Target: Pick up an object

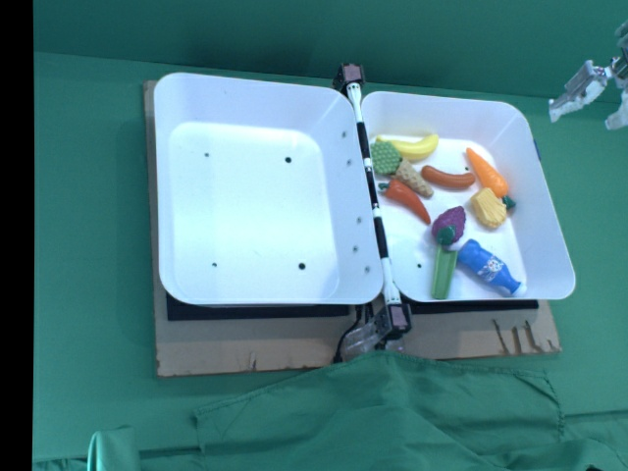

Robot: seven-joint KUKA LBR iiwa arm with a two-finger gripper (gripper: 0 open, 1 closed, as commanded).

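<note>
The right bin holds several toy foods: a yellow banana, a green studded piece, a tan cone, a brown sausage, an orange carrot, a red chili, a yellow chunk, a purple fruit, a green stick and a blue bottle. My gripper hangs at the upper right, above and beyond the bin's far right corner. It is open, with nothing between its fingers.
The left bin lies beside the right one, joined by a striped divider rod. Both rest on a cardboard sheet over green cloth. A fold of cloth rises at the front.
</note>
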